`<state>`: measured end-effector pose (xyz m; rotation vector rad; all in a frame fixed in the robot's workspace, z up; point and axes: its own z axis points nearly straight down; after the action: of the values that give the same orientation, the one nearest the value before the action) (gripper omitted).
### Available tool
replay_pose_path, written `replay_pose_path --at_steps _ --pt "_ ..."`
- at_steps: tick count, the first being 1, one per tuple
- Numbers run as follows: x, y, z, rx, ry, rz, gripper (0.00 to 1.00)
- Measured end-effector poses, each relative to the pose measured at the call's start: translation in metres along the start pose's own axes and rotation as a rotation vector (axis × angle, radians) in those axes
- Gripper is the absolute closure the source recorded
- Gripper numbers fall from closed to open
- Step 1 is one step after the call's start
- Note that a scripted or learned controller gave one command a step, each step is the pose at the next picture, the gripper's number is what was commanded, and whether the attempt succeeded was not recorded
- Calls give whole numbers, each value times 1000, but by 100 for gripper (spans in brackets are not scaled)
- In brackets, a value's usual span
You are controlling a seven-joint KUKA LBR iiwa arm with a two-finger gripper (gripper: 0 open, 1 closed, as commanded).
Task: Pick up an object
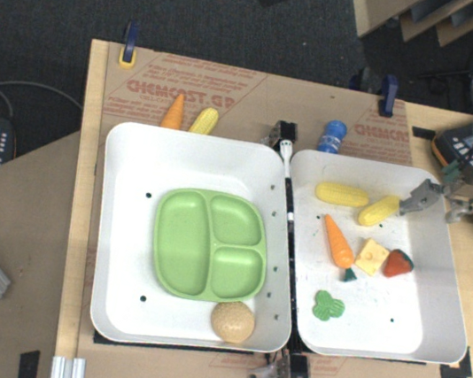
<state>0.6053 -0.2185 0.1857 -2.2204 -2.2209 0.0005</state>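
Note:
The right bin (427, 337) holds a yellow oblong piece (341, 194), a second yellow piece (378, 210), an orange carrot (337, 240), a pale yellow cheese block (372, 257), a red strawberry (397, 264) and a small green broccoli (327, 306). My gripper (438, 205) hovers over that bin's upper right corner, just right of the second yellow piece. It is open, with nothing between its fingers.
In the left bin (121, 209) lie a green divided plate (209, 244) and a tan round ball (233, 321). Behind the bins on the cardboard lie another carrot (173, 112), a yellow corn piece (204, 120) and a blue bottle (332, 137).

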Motion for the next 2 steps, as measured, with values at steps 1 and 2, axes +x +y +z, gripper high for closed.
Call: replay_pose_path --at_steps 1,2 --pt "5 63 104 14 24 -6 0" --pt "0 63 90 -1 4 -7 100"
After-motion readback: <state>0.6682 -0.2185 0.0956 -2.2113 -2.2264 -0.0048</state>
